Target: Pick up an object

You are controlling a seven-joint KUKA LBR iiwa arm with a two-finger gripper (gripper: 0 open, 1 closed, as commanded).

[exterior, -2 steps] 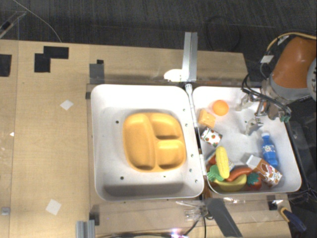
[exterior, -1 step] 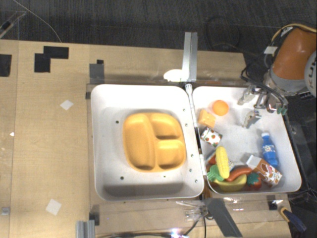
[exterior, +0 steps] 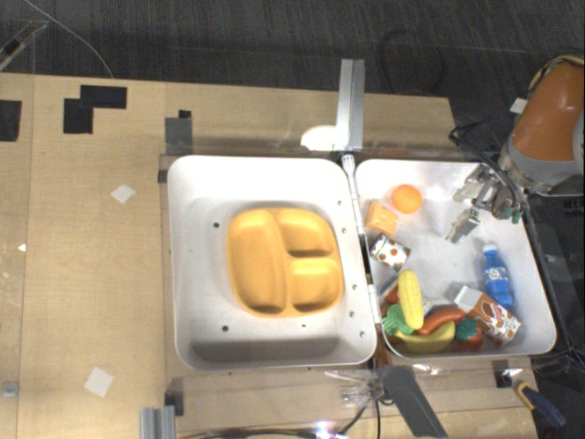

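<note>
You've got a tan bench (exterior: 82, 273) carrying two shallow white bins side by side, touching along a shared edge. Right bin (exterior: 439, 250) sits directly under the gripper (exterior: 477, 206); left bin (exterior: 192, 273) is well off to the gripper's left. Black patches (exterior: 94, 106) mark the bench's far-left corner, farthest from the gripper. Small pale squares (exterior: 122, 193) lie on bare wood beyond the left bin.

floor (exterior: 228, 16): dark carpet | bench (exterior: 82, 263): light wood, black patches
</note>
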